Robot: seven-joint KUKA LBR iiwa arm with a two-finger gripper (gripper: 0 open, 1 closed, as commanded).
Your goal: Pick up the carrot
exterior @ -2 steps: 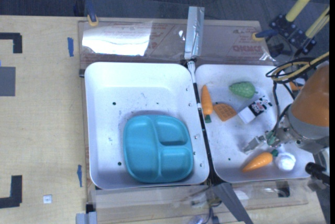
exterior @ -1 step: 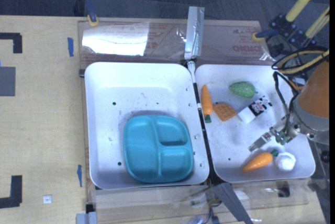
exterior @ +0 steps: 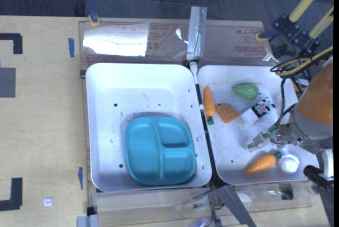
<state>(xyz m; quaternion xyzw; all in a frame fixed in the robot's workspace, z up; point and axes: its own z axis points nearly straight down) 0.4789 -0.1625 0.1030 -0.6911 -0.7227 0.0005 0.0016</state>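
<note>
Two carrots lie in the right bin [exterior: 233, 159]. One carrot [exterior: 209, 102] lies lengthwise against the bin's left wall, its green end pointing to the front. The other carrot [exterior: 260, 164] rests near the front wall, tilted, its leafy end to the right. My gripper [exterior: 263, 139] hangs over the right bin, just behind and above this second carrot, and apart from it. The grey arm with its orange band [exterior: 318, 101] comes in from the right.
In the left bin [exterior: 106, 88] sits a blue divided plate [exterior: 159, 150]. The right bin also holds a green leafy toy [exterior: 245, 90], an orange waffle-like piece [exterior: 228, 113], a white and black item [exterior: 259, 108] and a white round object [exterior: 289, 164]. Cables hang at the far right.
</note>
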